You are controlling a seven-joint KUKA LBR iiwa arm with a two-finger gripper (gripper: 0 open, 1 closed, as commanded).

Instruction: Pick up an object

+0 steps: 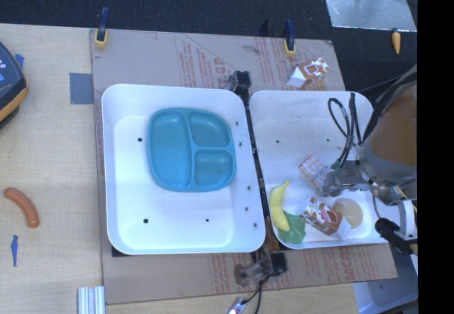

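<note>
My gripper [332, 182] is low in the right bin [298, 110], reaching in from the right edge. Its tip is right beside a small crumpled packet [311, 165], touching or nearly touching it. Just below lies a red and white snack packet [321, 215], with a round beige object [349, 212] to its right. A yellow banana [279, 205] lies along the bin's left wall with a green item [294, 228] at its lower end. The left bin [128, 220] holds a blue divided plate [191, 149].
Black cables [342, 118] loop over the right bin's upper right. Outside the bins lie a small carton [309, 72] behind the right bin and a sausage [23, 206] on the bench at the far left. Clamps [289, 35] hold the cardboard sheet.
</note>
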